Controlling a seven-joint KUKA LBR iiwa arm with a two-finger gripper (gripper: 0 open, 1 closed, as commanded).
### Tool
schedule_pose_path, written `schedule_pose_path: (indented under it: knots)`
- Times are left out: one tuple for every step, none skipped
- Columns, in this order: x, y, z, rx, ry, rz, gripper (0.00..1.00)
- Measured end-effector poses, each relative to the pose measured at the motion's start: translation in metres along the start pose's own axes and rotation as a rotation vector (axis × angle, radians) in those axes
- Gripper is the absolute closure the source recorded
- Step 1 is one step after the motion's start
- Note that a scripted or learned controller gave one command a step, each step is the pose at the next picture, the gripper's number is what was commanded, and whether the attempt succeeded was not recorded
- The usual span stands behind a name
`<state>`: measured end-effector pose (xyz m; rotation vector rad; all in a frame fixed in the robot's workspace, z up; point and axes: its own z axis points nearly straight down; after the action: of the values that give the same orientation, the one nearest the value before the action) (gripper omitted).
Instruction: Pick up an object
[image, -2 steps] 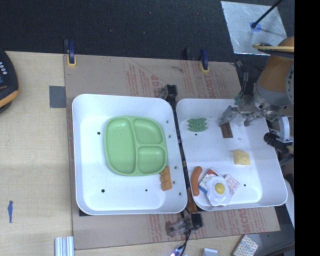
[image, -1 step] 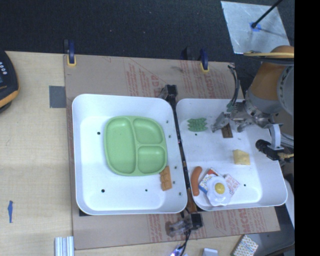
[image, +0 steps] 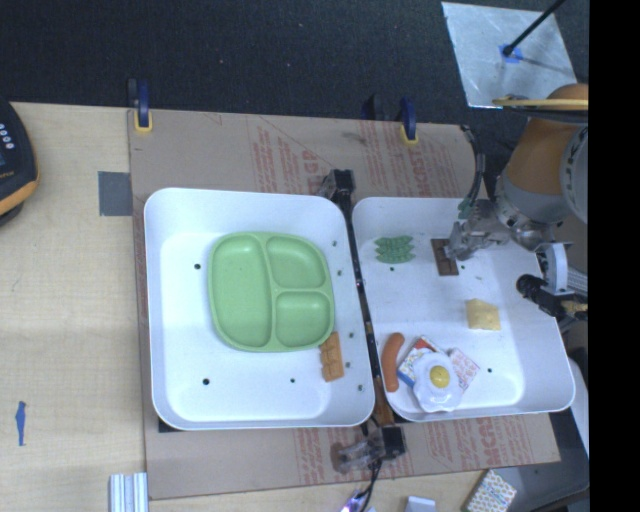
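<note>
Brown, small and flat, block (image: 446, 257) lying in right bin (image: 540, 385), directly under pincer (image: 462, 243); finger spread impossible to tell. Best lowered straight, centred over block, clear of green leafy piece (image: 394, 249) beside it. Faint red print on cardboard sheet (image: 270, 160) under bins, too blurred to read.

Right bin (image: 540, 390): open floor at centre, between the green piece (image: 394, 249) and brown block (image: 445, 257) at the rear and the sausage (image: 391, 360), egg (image: 438, 378) and wrappers at the front edge. A yellow cube (image: 483, 315) sits right of centre. Left bin (image: 180, 400): green plate (image: 270, 290) takes the middle; bare floor rings it, save a cracker (image: 331, 357).
</note>
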<state>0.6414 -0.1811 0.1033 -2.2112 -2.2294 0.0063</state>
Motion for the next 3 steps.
schedule_pose_path:
  knots:
    - [0.0,0.0,0.001,0.001,0.0,0.0,0.0]
    - [-0.001,0.0,-0.011,0.0,-0.001,-0.001,1.0]
    - [-0.001,0.0,-0.01,0.001,-0.001,-0.002,0.0]
